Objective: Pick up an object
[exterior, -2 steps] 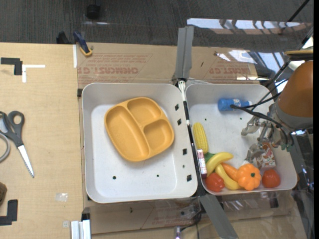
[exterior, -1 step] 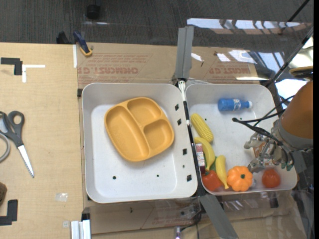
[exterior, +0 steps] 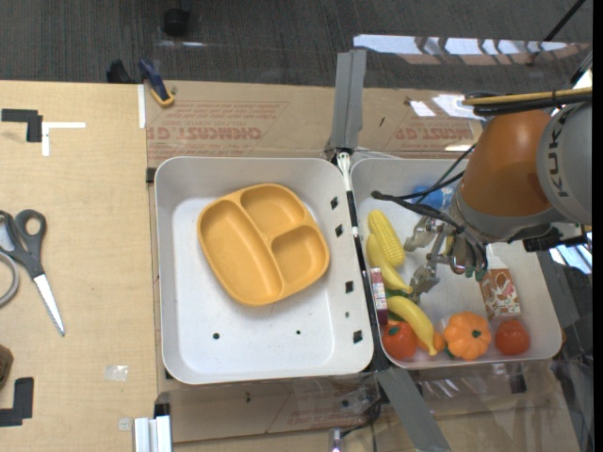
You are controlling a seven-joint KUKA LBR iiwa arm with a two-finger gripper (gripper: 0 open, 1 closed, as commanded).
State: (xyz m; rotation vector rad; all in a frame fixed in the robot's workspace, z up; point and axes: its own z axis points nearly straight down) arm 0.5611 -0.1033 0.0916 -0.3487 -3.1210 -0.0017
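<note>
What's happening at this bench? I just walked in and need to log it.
The arm's gripper hangs low in the right bin, above toy food: corn, a banana, a tomato and a small pumpkin. Nothing sits between its fingers. The left bin holds a yellow divided plate.

We're in a robot lab | KUKA arm (exterior: 513, 172) over white bins (exterior: 170, 281) | scissors (exterior: 33, 262) left of them, cardboard-lined bench (exterior: 75, 186)
</note>
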